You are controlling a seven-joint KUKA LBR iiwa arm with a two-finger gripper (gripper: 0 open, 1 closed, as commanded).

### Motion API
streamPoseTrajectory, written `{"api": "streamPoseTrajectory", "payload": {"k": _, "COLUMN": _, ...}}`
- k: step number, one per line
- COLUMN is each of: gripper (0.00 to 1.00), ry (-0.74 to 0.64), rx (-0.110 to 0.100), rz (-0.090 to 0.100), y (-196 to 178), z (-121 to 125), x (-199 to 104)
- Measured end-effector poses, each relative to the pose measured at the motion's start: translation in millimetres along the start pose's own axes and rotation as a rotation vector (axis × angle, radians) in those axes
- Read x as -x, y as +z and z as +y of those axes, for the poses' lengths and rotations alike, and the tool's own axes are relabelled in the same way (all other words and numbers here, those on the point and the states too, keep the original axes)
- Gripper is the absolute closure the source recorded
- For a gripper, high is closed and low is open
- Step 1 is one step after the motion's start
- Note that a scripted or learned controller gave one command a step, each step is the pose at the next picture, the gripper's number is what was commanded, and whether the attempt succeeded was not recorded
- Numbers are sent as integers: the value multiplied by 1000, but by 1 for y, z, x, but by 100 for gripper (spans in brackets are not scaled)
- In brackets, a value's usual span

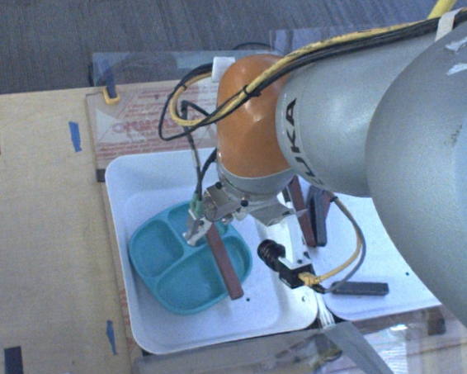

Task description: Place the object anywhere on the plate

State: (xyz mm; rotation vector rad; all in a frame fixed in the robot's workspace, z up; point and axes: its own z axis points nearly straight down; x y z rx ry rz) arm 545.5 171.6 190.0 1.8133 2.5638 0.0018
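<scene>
A teal divided plate (175,267) lies in the left white bin (134,184). A long reddish-brown stick (226,266) stretches over the plate's right part, its lower end near the plate's rim. Its upper end sits right under my gripper (199,225), which hovers over the plate's upper right compartment. The grey arm with its orange band (248,131) covers the top of the stick, hiding whether the stick is held.
In the right bin (393,281) lie another reddish-brown stick (301,212), a dark oblong piece (321,218) and a black pen-like object (356,289). A black fitting with a yellow cable (284,270) hangs over the wall between the bins.
</scene>
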Motion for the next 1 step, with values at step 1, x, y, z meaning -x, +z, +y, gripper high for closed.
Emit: {"api": "streamPoseTrajectory", "payload": {"k": 1, "gripper": 0, "ry": -69, "rx": 0, "rz": 0, "y": -49, "z": -34, "x": -1}}
